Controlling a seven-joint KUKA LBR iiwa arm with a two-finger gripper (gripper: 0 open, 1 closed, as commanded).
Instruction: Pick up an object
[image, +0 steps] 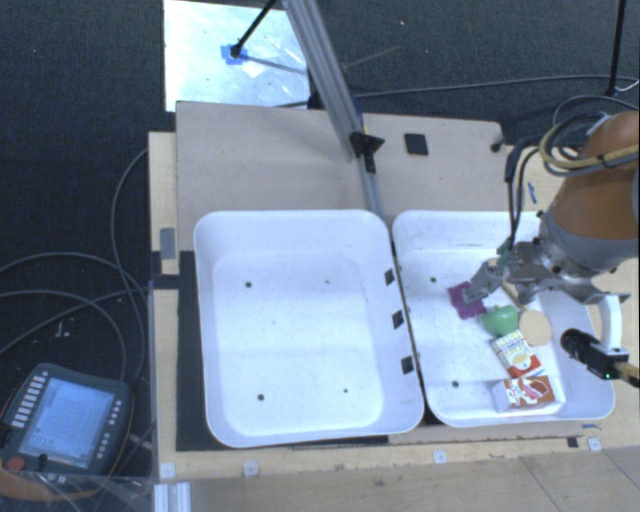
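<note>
Jaws low over right bin (440, 408), in its rear half, at the end of grey arm (590, 215) coming in from view-right. How wide the jaws stand: cannot tell, tips blurred and partly covered by wrist. Grip on anything: cannot tell either.

Purple piece (466, 299) right at the jaws, on their view-left side. Touching or just apart, cannot tell. Small, blocky, tilted, dark against the white floor.

Green rounded item (500, 320) just in front of the jaws, toward the near rim, close beside the purple piece. Tan disc (537, 327) in front of the jaws and a little to view-right, just beside the green item. Small yellow-and-white packet (513, 350) farther in front, below green item and disc, near both. Red-and-white carton (528, 389) farthest in front of the jaws, lying flat by the bin's near right corner, just beyond the packet.

All five things in the same bin as the jaws, bunched on its view-right half. Bare floor to view-left of the jaws up to the bin wall.

Left bin (215, 300) well to view-left of the jaws, touching the right bin along their shared edge. Both on pale surface (260, 150). Slanted metal pole (330, 80) behind and to view-left of the jaws. Handheld pendant (62, 420) far off to view-left, on dark floor (80, 150) with loose cables.
</note>
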